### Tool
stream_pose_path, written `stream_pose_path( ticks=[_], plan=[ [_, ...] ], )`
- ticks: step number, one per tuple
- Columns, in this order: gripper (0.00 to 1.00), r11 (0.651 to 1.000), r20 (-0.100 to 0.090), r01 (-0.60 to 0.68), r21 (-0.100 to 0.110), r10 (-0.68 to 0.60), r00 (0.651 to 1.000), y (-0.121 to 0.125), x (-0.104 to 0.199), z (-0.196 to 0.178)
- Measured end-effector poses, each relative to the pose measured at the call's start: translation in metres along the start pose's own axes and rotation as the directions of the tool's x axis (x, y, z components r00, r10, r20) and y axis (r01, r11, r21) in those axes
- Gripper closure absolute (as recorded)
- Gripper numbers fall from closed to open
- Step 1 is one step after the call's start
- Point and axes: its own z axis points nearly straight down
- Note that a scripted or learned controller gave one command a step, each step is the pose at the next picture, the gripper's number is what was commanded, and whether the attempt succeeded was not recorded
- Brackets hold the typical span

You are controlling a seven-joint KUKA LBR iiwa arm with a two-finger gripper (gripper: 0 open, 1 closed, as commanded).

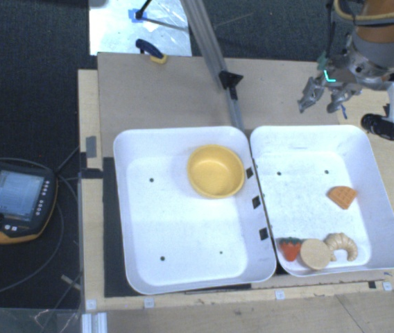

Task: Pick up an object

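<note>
My gripper [324,100] hangs above the bench just behind the far edge of the right bin [377,159], its two fingers spread apart with nothing between them. Inside that bin an orange waffle-like piece [342,197] lies toward the right side. Along the bin's near edge sit a red strawberry-like piece [290,248], a round tan disc [315,254] and a pale croissant [343,245], close together. A yellow bowl [216,171] rests upright in the left bin [141,255], near its far right corner.
A grey pole [211,47] slants across the bench behind the bins, ending near the seam between them. A teach pendant [13,200] lies on the dark floor to the left. A small blue and yellow item [151,50] sits at the bench's far edge.
</note>
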Motion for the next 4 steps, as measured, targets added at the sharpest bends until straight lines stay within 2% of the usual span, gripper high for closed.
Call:
stream_pose_path(
  ticks=[1,4],
  plan=[
    [0.0,1.0,0.0,0.0,0.0,0.0,1.0,0.0,0.0,0.0],
    [0.0,1.0,0.0,-0.001,0.003,0.001,1.0,-0.002,0.004,0.129]
  ],
)
